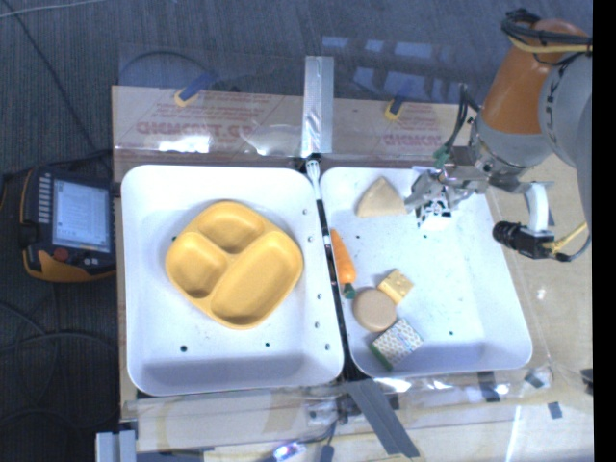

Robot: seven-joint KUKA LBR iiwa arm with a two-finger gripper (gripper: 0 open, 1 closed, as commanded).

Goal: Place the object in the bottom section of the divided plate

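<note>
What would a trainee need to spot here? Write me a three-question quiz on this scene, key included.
1. True or false: the yellow divided plate sits in the left bin.
2. Which item lies nearest the gripper?
A. the carrot
B. the pale wedge
C. the round tan disc
3. Fill in: the carrot lies along the ____ edge of the right bin.

Key
1. True.
2. B. The wedge lies just left of the gripper in the camera view, at the far end of the right bin.
3. Left, beside the divider between the bins.
</note>
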